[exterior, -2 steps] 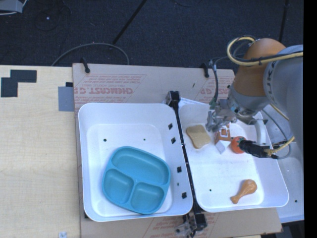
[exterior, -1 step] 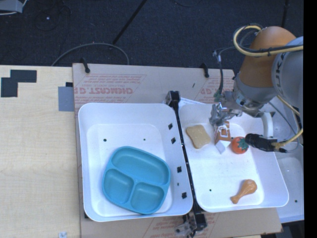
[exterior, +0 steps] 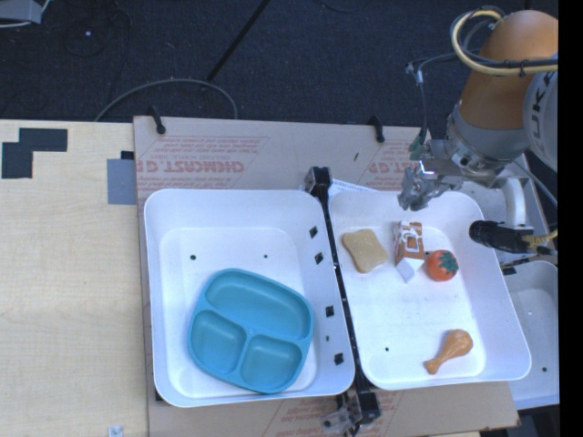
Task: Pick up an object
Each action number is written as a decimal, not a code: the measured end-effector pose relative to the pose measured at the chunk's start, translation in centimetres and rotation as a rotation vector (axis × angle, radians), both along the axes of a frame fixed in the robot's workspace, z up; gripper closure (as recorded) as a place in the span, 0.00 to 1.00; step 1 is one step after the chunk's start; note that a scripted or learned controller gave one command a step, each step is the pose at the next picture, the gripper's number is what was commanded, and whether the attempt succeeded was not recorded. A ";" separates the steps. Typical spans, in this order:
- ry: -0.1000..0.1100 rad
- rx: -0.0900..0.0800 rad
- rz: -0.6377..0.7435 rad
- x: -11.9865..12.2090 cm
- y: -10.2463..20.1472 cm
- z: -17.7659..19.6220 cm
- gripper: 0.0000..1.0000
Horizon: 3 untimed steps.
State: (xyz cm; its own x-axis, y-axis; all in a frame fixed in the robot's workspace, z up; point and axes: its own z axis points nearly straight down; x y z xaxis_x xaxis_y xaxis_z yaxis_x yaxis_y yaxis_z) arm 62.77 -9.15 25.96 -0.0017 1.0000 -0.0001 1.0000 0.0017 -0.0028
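Orange band on the arm is all I get a clean look at; the gripper point(exterior: 421, 189) sits high over the far rim of the right bin point(exterior: 510, 335). I can't tell how the jaws stand from this angle, and I see nothing in them.

Candidates, relative to the jaws: small box point(exterior: 409, 241) almost directly below, toward the camera. Orange tomato-like fruit point(exterior: 442, 265) just beside it, touching or nearly. Bread slice point(exterior: 364, 249) below and off to the divider side. Toy drumstick point(exterior: 450, 350) well apart, near the close rim. Blue compartment plate point(exterior: 250, 330) is in the left bin point(exterior: 164, 244), far off.

Risks as I judge them: a straight drop lands on the box, which lies tilted, so the jaws could skid off an edge or nudge it into the fruit. The fruit is round and will likely roll if clipped. The box-fruit pair is tight; one finger may come down between them and grab neither. Bread looks flat, hard to get under.
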 end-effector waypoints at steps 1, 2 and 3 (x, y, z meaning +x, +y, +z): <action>0.008 0.001 0.002 -1.2 4.7 -1.9 1.00; 0.008 0.001 0.003 -1.5 10.0 -3.8 1.00; 0.008 0.000 0.003 -2.2 14.9 -4.9 1.00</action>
